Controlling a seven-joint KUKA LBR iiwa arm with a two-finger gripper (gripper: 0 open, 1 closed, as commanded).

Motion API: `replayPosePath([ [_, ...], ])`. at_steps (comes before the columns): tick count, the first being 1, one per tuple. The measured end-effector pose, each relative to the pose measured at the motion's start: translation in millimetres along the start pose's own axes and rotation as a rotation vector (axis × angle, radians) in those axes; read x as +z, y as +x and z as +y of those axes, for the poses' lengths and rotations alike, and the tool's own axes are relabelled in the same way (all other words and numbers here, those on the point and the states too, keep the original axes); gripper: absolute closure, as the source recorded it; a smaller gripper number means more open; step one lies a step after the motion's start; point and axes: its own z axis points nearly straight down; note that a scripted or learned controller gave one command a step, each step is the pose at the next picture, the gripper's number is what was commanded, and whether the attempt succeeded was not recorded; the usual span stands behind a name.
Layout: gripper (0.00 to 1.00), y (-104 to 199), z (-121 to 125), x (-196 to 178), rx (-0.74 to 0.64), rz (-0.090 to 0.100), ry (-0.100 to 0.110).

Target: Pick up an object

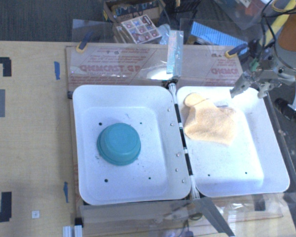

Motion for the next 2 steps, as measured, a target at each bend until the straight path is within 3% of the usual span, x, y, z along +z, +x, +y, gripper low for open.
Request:
replayPosePath([
  [1, 0.00, 55, 3, 90, -0.067, 0.000, 0.000],
  [2, 0.00, -21, -5, 146, -0.204, -0.002, -0.008],
])
